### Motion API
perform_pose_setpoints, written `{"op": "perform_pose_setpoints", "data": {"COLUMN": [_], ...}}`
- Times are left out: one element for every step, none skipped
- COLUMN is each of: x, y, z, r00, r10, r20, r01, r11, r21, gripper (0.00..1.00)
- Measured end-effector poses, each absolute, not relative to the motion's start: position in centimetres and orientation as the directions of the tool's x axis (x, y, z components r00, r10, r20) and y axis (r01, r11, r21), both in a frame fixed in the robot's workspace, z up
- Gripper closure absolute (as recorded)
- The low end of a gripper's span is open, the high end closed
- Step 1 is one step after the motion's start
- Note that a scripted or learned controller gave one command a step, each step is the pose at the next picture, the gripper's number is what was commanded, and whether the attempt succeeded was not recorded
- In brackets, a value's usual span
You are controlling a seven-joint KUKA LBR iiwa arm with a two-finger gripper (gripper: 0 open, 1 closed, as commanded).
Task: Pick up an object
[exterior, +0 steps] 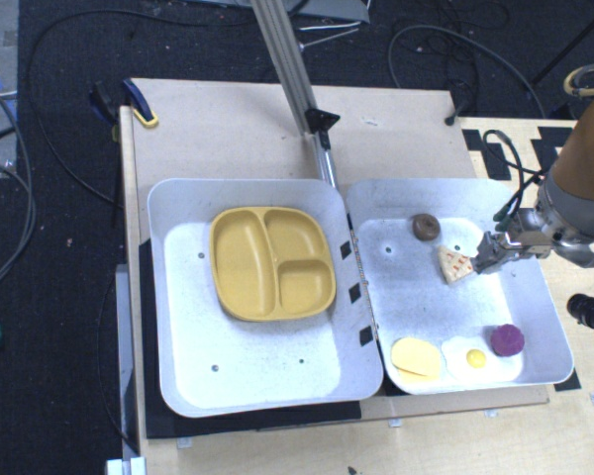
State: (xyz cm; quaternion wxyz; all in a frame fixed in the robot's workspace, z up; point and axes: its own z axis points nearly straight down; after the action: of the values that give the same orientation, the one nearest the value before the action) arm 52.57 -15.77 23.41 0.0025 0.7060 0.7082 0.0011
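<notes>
Claw [487,255] touches the pizza slice [455,264] in the right bin [549,310]; grip state unclear.

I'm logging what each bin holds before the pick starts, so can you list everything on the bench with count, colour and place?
Shallow white bin on the left: one, white, left half of the bench.
Shallow white bin on the right: one, white, right half of the bench.
Yellow three-compartment plastic plate: one, yellow, in the left bin.
Round brown toy piece: one, brown, upper part of the right bin.
Tan wedge-shaped toy slice: one, tan with red spots, right bin, just beside the gripper.
Pale yellow oval toy piece: one, right bin's near edge.
White toy fried egg: one, yellow centre, beside the oval.
Purple round toy piece: one, near right corner.
Gripper: one, grey, over the right bin.
</notes>
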Motion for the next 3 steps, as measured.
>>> {"op": "perform_pose_setpoints", "data": {"x": [53.6,55.9,57.7], "y": [-10.5,-5.5,-1.3], "z": [23.1,22.0,22.9], "r00": [-0.008,-0.008,-0.008], "r10": [1.0,1.0,1.0], "r20": [0.001,0.0,0.001], "r01": [1.0,1.0,1.0], "r11": [0.008,0.008,0.008], "r21": [0.001,0.001,0.003], "gripper": [1.0,1.0,1.0]}}
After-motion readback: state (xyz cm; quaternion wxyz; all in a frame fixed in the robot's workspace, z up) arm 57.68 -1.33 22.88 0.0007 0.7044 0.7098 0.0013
